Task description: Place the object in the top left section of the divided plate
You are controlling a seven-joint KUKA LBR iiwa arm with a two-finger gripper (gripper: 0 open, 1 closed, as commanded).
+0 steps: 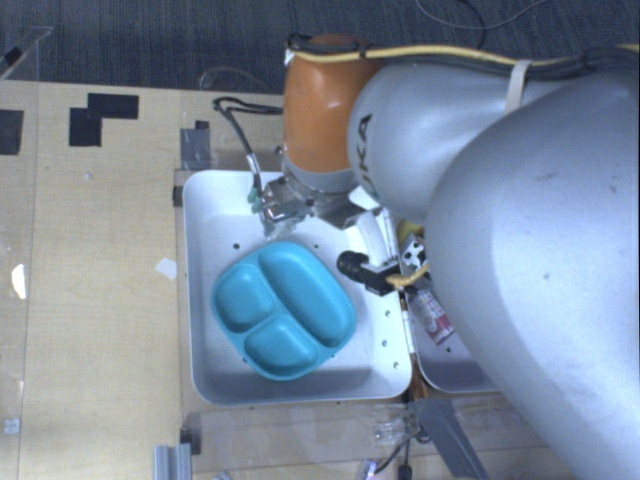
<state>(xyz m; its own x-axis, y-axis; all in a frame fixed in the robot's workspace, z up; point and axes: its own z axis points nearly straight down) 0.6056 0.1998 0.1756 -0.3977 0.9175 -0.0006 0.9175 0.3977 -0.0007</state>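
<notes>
1. In the left bin [200,298], centre-left of frame, I see the blue divided plate [284,310], all sections bare.
2. The gripper [290,206] sits just above the plate's upper edge; I cannot tell its state.
3. I cannot pick out the object.
4. My worry: the arm [480,218] blocks my view, so a drop could miss unnoticed.
</notes>
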